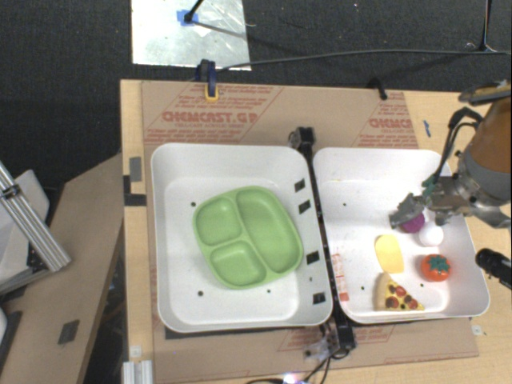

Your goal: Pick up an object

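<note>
Camera view shows gripper [410,212] low in the right bin [352,174], touching purple object [414,222]; its grip cannot be told.

2 bins stand side by side on the bench [264,102], touching along their inner walls. The divider between the bins [314,214] serves as landmark. Left of it, the left bin [172,214] holds 1 sectioned tray [246,236], lying near the bin's middle. Right of it, the right bin [360,170] holds 5 items, all in the half farthest from the divider's rear end. The gripper [410,211] sits over a small round item [414,223]. Just right of that lies a ball [433,235]. Nearer the divider lies a flat slab [389,254]. In front of the slab lies a wedge [397,294]. A round fruit [435,267] lies right of both.
</note>
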Motion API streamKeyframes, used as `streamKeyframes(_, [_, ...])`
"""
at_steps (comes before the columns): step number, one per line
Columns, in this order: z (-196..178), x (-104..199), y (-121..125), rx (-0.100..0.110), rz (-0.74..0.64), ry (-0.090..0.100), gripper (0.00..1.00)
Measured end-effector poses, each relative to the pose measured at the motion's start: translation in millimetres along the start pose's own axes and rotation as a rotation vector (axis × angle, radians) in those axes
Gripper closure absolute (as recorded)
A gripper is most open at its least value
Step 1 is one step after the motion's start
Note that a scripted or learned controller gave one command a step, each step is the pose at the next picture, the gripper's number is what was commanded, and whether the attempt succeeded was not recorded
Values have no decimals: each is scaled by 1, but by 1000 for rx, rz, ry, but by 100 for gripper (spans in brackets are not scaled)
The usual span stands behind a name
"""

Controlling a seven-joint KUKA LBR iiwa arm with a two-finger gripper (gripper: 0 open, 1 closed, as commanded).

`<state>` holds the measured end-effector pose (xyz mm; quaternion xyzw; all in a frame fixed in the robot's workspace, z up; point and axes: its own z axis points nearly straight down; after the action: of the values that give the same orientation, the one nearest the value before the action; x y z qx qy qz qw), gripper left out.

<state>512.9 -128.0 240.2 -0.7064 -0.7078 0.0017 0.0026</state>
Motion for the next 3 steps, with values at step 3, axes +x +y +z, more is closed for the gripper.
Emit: streamKeyframes(3, [86,-8,1,-4,0,-1,0])
